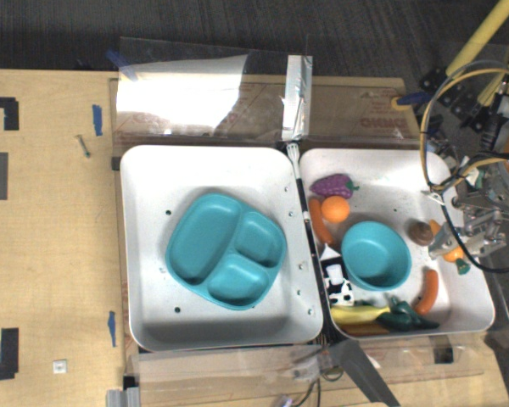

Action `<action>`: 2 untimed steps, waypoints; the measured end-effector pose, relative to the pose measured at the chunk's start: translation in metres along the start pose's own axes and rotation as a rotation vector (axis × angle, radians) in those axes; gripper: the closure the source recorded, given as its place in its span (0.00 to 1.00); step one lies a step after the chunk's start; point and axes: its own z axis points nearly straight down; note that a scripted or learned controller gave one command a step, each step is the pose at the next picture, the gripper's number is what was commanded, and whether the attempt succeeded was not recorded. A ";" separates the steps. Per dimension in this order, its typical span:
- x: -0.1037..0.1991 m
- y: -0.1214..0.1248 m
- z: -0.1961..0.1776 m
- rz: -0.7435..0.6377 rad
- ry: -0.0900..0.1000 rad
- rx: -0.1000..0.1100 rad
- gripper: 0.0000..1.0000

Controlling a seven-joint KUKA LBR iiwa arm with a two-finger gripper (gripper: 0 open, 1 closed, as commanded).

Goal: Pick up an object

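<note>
Two white bins side by side on counter (pixel 42 227). Left bin (pixel 144 176) carrying a teal divided plate (pixel 226 250), tilted, roughly central. Right bin (pixel 382 172) crowded: teal bowl (pixel 375 255) in middle, orange ball (pixel 334 209) just left-far of it, purple grape-like toy (pixel 333 185) beyond that, black-and-white piece (pixel 336 283) near bowl's left edge, yellow banana (pixel 360 314) and dark green item (pixel 400 316) along near wall, orange carrot-like piece (pixel 427 290) right of bowl, small brown item (pixel 421 231) toward right side.

Tool (pixel 468 227) at right bin's right rim, amid cables and metal parts; cannot tell its state, cannot tell anything held. Small orange bit (pixel 452 251) right beside it, contact unclear.

No candidate object visibly lifted; all resting in bins.

Risks, judged: clutter packed tight near bowl, so descent likely to clip bowl rim or nudge neighbours. Round ball prone to rolling away. Items against near wall hard to reach, bin wall collision possible. Cables near wrist possibly snagging.
</note>
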 end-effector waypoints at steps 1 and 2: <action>0.003 0.007 0.073 -0.173 -0.004 -0.014 1.00; -0.070 0.027 -0.041 -0.183 -0.002 0.001 1.00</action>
